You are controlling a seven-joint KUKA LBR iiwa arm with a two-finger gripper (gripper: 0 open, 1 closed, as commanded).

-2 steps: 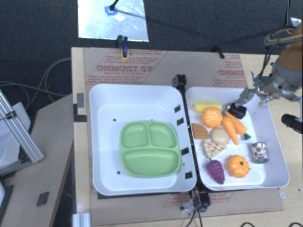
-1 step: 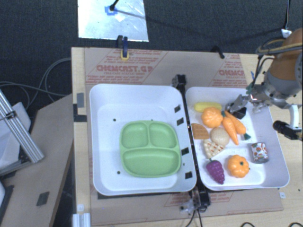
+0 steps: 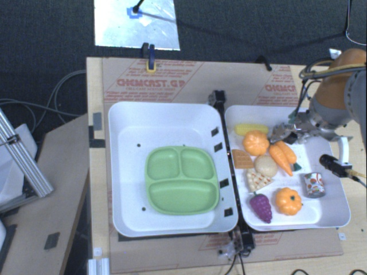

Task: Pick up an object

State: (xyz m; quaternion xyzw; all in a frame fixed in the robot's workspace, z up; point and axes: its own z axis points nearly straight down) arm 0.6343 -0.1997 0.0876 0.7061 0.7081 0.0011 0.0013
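Carrot [image 3: 282, 157] lies in the right bin [image 3: 338, 211], just below-left of the gripper [image 3: 285, 132], its long axis slanting down toward the right. Whether that gripper grasps anything, I cannot tell from here.

The arm [image 3: 338, 90] reaches in from the right, its end effector [image 3: 285, 132] low over the right bin [image 3: 338, 211], just above the carrot [image 3: 282, 156]. Nearby lie an orange [image 3: 256, 142], pumpkin [image 3: 288, 201], grapes [image 3: 261, 207] and can [image 3: 313, 184]. The left bin [image 3: 126, 153] holds a green tray [image 3: 182, 180].
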